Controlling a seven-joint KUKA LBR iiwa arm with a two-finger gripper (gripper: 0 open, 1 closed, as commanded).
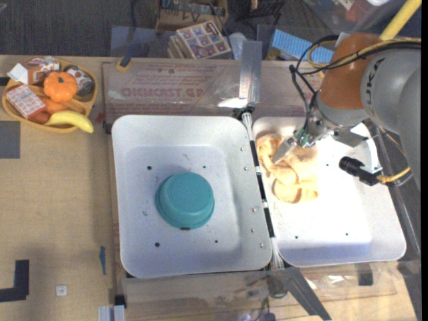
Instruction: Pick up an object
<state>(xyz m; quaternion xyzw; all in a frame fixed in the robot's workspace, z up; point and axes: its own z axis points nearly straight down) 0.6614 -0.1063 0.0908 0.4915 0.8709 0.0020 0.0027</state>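
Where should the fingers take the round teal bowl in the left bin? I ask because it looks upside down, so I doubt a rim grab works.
The round teal bowl lies upside down near the middle of the left white bin, its base up and its rim flat on the floor. Probably best to come straight down from above and close across the narrower raised base, since the rim offers no gap.

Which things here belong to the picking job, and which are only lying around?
Belonging to the job:
- tool, low over the pale yellow pieces
- pale yellow pieces in the right bin
- teal bowl in the left bin

Only lying about:
- dish of toy food on the bench
- cardboard box behind the bins
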